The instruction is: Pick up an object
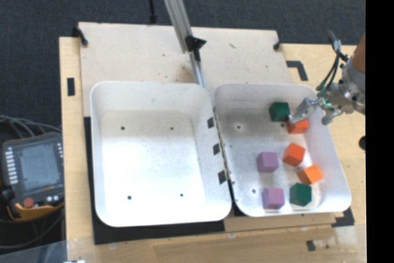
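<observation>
Claw (301, 113), fingers' spread indiscernible, over the right bin (246, 191) at its 1 o'clock corner, directly above an orange block (298, 126). Dark green block (279, 111) at the claw's 9 o'clock; purple block (267, 161) and further blocks toward 6 o'clock.

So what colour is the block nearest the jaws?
Orange cube, seen in the camera view.

Seven small blocks (294, 154) scattered in right bin (246, 101): orange, green, purple
</observation>
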{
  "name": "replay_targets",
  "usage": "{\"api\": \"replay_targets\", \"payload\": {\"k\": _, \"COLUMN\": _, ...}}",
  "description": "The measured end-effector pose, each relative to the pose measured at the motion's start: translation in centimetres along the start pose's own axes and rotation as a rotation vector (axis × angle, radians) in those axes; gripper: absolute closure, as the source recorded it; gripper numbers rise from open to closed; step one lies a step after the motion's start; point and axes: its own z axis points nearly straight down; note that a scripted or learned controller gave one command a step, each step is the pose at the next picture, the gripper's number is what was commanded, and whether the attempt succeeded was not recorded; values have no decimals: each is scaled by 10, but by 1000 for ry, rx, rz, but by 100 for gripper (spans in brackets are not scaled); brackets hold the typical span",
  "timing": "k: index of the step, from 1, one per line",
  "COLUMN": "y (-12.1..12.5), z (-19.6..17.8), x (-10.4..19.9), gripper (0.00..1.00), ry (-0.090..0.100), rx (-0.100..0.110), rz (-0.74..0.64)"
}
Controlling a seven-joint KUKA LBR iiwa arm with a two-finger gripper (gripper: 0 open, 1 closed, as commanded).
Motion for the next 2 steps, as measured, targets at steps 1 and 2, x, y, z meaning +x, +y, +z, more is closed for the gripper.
{"api": "replay_targets", "payload": {"k": 1, "y": 0, "z": 42, "x": 0, "gripper": 0, "ry": 0, "rx": 4, "rz": 3}}
{"api": "replay_targets", "payload": {"k": 2, "y": -3, "z": 104, "x": -5, "gripper": 0, "ry": 1, "rx": 6, "rz": 4}}
